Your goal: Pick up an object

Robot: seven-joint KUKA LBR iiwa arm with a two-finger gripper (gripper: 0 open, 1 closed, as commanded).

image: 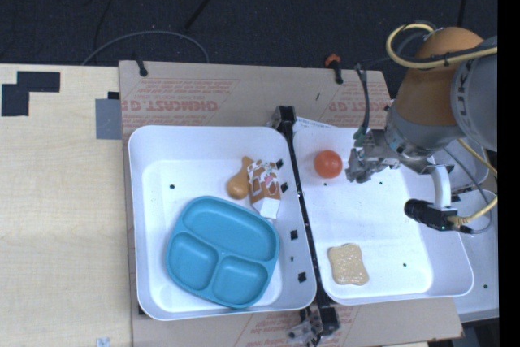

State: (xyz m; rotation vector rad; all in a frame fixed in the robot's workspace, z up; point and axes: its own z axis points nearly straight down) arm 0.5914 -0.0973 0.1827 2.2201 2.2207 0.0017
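A small red-orange ball [328, 163] lies in the upper left part of the right bin [406, 280]. My gripper [358, 169] hangs just to the right of the ball, close to it, low over the bin floor. A tan, flat bread-like piece [348, 264] rests near the front of the same bin. In the left bin [150, 175] a blue divided plate [222, 251] lies at the front. Behind the plate sit a brown pear-shaped object [239, 183] and a small brown-and-white packet [264, 180].
A black divider [294, 199] runs between the two bins. A black cable part [431, 214] hangs over the right bin's right side. Cardboard [211, 93] lies under the bins, with a wooden benchtop [57, 207] to the left.
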